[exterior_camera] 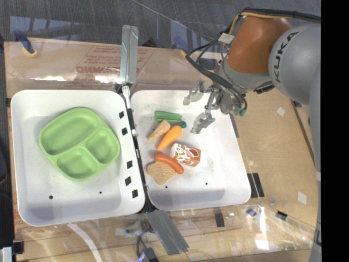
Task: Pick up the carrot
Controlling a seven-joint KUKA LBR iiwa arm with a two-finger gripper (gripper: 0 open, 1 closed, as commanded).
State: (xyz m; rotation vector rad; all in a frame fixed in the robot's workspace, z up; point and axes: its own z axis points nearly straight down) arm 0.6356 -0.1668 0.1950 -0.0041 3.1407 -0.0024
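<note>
On the bench, the right-hand white bin holds the carrot, lying loose below and to the left of the gripper, whose fingers stand apart and empty, apparently hovering ready for descent.

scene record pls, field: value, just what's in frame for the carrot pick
target: carrot, lying in right bin, free
hand: hand open, above right bin, up-right of carrot, holding nothing
near carrot: green bean above it, bread piece at its left, sausage, toast slice, small carton below
left bin: left bin holds green divided plate
</note>
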